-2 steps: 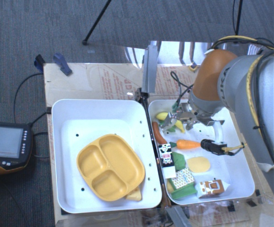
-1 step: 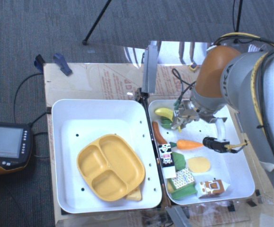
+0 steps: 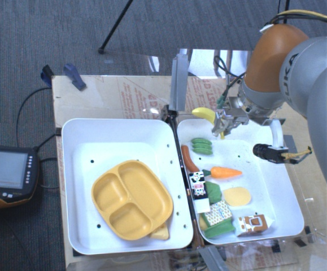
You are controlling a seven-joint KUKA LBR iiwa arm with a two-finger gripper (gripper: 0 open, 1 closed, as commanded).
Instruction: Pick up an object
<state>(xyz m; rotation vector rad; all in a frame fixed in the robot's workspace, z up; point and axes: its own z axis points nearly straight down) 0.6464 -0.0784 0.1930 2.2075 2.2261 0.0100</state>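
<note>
The end effector (image 3: 224, 126) hangs over the far end of the right-hand shallow white plastic bin (image 3: 276, 208), and from this slanted view I cannot tell whether it is released or clenched; nothing is visibly gripped.

Taking the toy carrot as landmark: the orange, tapered plastic carrot with a green top (image 3: 225, 173) lies near the middle of that bin. Beyond it, toward the far rim, sits a ridged green pea pod (image 3: 202, 145), and farther still a smooth curved yellow banana (image 3: 204, 114) rests just beside the end effector. To the carrot's left lies a slim reddish-brown sausage (image 3: 188, 158). Nearer the camera than the carrot are a flat pale-yellow disc (image 3: 237, 196), a small black-and-white printed carton (image 3: 197, 186), and a brown-and-white printed box (image 3: 252, 223).

The banana looks like the nearest candidate. To do the step well, I judge the arm should descend straight onto it, span its narrow width rather than its length, and close at the thickest part, since glossy curved plastic tends to slip or roll. The bin wall is close, so the approach needs clearance.

Well left of the carrot, the second white bin (image 3: 81, 151) holds a matte mustard-yellow divided tray with three compartments (image 3: 131, 199).
</note>
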